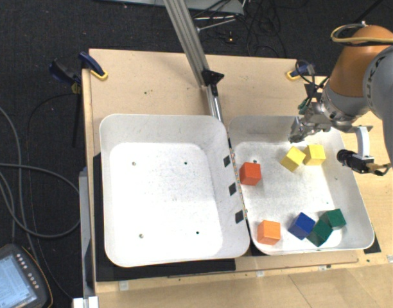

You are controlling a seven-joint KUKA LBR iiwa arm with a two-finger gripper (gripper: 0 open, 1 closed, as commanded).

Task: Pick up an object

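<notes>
Yellow blocks sit closest to the hand (300, 133): two of them lie in the right bin (350, 201), a tilted one (292, 159) turned so a corner points toward the hand, and a squarer one (316, 154) just beside it on the side toward the arm. Both are roughly cubic, so neither shows a clear long axis. Whether the hand is clenched or released I cannot tell; it hovers just above the tilted yellow block, near the bin's far wall, and nothing is visible in its grip.

Away from the hand in the same bin, a red-orange block (250, 172) rests near the edge shared with the left bin (119, 133). Along the near wall lie an orange block (269, 231), a blue block (302, 225) and two green blocks (336, 219) (321, 232), the blue and green ones touching in a cluster. Both bins stand side by side on the pale wooden surface (151, 82)
</notes>
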